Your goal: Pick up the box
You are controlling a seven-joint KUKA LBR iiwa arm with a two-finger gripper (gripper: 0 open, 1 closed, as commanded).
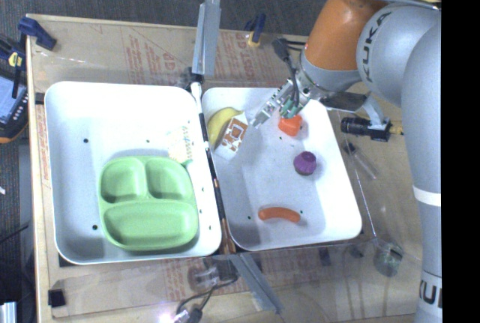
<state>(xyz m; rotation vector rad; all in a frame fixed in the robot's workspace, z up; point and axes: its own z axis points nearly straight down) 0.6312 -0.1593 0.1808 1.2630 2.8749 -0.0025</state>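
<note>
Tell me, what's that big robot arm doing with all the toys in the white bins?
The grey and orange arm reaches in from the right, and its hand hangs over the far end of the right bin. It is meant to pick up the small box, which leans by the yellow banana just beside the hand, not yet lifted. An orange piece, a purple toy and an orange sausage shape lie there too. A green divided tray sits in the left bin.

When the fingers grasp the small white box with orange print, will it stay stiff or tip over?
The small white box with orange print looks like light cardboard, probably stiff yet crushable. It leans on the yellow banana, so a push may tip it.
</note>
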